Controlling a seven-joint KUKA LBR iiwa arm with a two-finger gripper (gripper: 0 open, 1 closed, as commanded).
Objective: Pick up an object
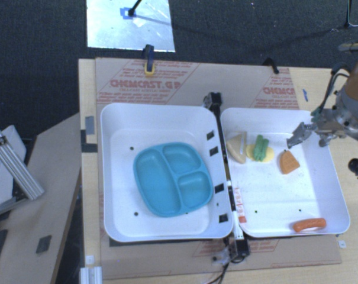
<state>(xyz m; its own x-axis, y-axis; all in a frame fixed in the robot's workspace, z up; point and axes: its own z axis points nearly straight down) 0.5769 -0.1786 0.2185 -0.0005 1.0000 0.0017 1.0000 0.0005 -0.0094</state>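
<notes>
The right bin (pixel 329 176) holds several small items. A cream wedge (pixel 236 148) lies at its left. Beside that, a green piece (pixel 261 147) rests on a yellow one (pixel 251 153). An orange wedge (pixel 289 163) sits near the middle, and an orange-red sausage shape (pixel 309 224) lies by the front wall. My gripper (pixel 309 141) hovers over the bin's back right, just up and right of the orange wedge. It is open, with one finger (pixel 297 136) pointing down-left and nothing between the fingers.
The left bin (pixel 116 129) carries a blue divided plate (pixel 173 178). Black clips (pixel 213 101) join the two bins along the middle wall. A yellow clamp (pixel 149 68) sits at the back of the cardboard sheet, and a metal rail (pixel 10 161) stands at far left.
</notes>
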